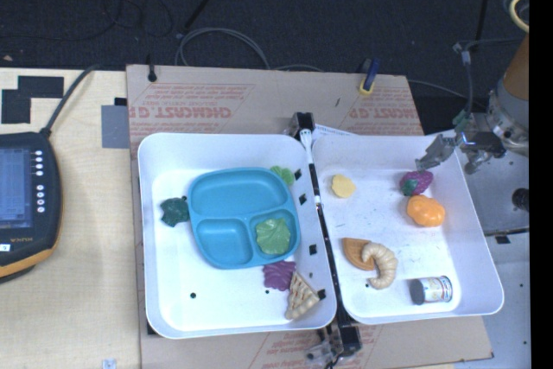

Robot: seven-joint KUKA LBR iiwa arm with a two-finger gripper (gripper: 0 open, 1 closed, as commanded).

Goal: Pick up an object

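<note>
My gripper (451, 157) hangs over the far right rim of the right bin (484, 272), open, with nothing between its fingers. Just left of and below it lies a purple toy (416, 181), and an orange round toy (425, 210) sits right in front of that. Elsewhere in this bin are a small yellow piece (343, 186), a tan croissant-like toy (380, 264) resting against an orange-brown wedge (354, 251), and a small can (430, 290) on its side.
The left bin (155, 272) holds a blue divided tray (238, 216) with a green leafy toy (273, 235) in one compartment. Around the tray lie a dark green toy (175, 210), a purple toy (278, 274), a waffle cone (301, 298) and a light green piece (282, 175). A control pendant (22, 199) lies at far left.
</note>
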